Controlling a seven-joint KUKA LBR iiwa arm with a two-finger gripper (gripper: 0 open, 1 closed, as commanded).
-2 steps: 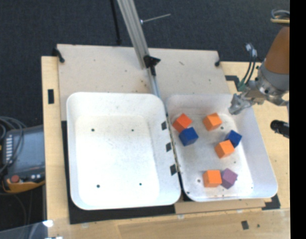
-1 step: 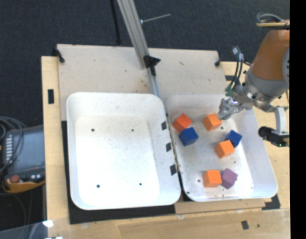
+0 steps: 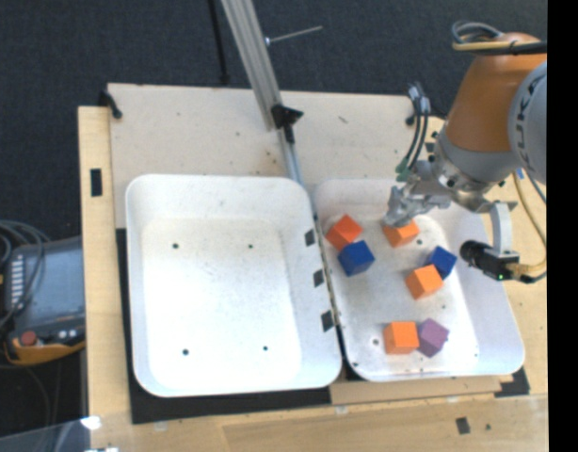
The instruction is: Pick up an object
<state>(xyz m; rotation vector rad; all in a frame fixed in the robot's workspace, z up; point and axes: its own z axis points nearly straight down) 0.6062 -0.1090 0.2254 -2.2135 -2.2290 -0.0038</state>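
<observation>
The right bin (image 3: pixel 496 332) holds several small blocks. An orange block (image 3: pixel 344 230) and a blue block (image 3: pixel 357 257) sit together near its left wall. Another orange block (image 3: pixel 403 233) lies at the back, directly under my gripper (image 3: pixel 401 217), which comes down onto it from the arm at the right. A blue block (image 3: pixel 444 261) and an orange block (image 3: pixel 424 281) sit mid-bin. At the front, an orange block (image 3: pixel 400 337) touches a purple block (image 3: pixel 432 336).
The left bin (image 3: pixel 223 281) sits beside the right one, with small black clips along the shared edge. A slanted metal pole (image 3: pixel 256 59) rises from the back of the bench. Cables and a black fitting (image 3: pixel 487 255) hang off the arm over the right bin's edge.
</observation>
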